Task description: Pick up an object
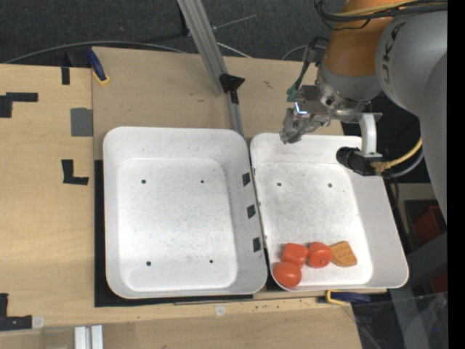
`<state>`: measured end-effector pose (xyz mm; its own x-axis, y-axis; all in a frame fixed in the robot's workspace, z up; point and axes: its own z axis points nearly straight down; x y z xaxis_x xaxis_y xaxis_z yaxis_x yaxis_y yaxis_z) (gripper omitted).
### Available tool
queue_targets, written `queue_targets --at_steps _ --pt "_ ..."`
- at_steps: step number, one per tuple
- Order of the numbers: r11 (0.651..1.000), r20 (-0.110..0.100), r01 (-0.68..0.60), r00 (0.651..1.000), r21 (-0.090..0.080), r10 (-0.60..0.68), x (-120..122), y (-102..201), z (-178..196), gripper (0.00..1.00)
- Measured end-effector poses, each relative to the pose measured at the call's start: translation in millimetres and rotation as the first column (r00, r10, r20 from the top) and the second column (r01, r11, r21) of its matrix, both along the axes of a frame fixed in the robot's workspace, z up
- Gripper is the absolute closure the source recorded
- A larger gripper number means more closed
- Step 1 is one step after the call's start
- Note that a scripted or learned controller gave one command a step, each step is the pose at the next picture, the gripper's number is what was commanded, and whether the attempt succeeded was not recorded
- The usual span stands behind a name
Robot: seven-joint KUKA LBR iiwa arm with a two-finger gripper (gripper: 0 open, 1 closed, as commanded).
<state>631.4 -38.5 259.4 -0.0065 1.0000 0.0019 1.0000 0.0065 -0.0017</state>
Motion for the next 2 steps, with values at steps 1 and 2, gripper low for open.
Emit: queue_targets --at_steps 1,2 --pt "1.000 -0.002 0.000 1.000 -0.001 0.000 -10.3 53.3 -20.1 1.00" --pt "1.000 -0.002 0.000 1.000 -0.001 0.000 -9.0 107.5 -33.8 1.00"
